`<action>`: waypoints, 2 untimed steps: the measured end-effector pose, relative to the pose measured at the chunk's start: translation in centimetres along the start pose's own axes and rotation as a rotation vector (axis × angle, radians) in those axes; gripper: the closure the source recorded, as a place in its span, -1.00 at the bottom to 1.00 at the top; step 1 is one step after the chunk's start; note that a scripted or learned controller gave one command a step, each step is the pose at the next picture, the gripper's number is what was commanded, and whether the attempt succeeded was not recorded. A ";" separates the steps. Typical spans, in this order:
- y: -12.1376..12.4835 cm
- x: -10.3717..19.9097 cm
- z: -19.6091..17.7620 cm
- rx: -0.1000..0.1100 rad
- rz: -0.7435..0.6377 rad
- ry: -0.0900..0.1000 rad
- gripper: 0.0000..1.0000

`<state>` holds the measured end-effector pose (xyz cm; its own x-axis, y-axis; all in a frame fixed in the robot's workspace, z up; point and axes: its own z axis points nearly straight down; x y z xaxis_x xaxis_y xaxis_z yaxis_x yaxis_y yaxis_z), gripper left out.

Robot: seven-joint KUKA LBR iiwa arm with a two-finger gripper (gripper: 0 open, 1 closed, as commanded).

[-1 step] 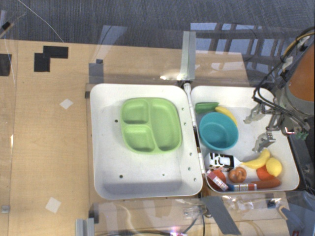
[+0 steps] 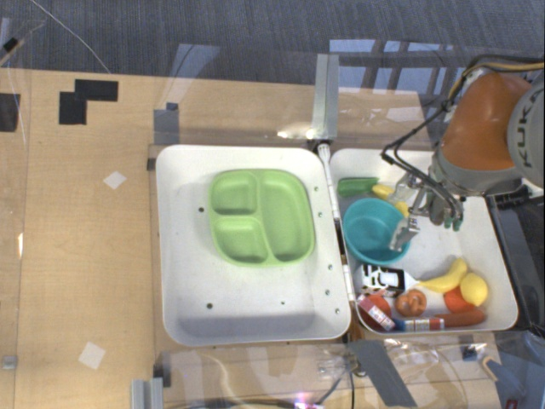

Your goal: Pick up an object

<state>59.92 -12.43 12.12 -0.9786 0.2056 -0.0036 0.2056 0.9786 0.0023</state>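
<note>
- Wooden worktop [image 2: 77, 254] carrying two shallow white bins side by side.
- Left bin [image 2: 247, 313] holding a green three-compartment tray [image 2: 260, 216], lying flat near the bin's middle.
- Right bin [image 2: 498, 254] crowded with small things, mostly along its left and near sides.
- Grey arm with orange band [image 2: 481, 130] reaching in from the right over the right bin's far half.
- Teal bowl [image 2: 372, 228] upright at the right bin's left side, its right rim directly beneath the fingers [image 2: 407, 228].
- Fingers pointing down at that rim, seemingly straddling it; how far open, cannot tell; no clear hold visible.
- Banana [image 2: 447, 278] near the bin's front, just right of a black-and-white box [image 2: 383, 277].
- Green item [image 2: 358, 186] beyond the bowl.
- Lemon [image 2: 473, 289] touching the banana's right end.
- Small reddish fruit [image 2: 412, 301] beside a red marker-like stick [image 2: 451, 319].
</note>
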 end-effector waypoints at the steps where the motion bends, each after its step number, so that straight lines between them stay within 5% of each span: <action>1: -0.1 -1.9 3.0 0.001 0.224 -0.011 -1.00; 2: 0.3 -2.3 1.3 -0.004 0.216 -0.025 1.00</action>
<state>62.25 -12.66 10.78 -0.9113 0.4108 -0.0273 0.4107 0.9117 0.0096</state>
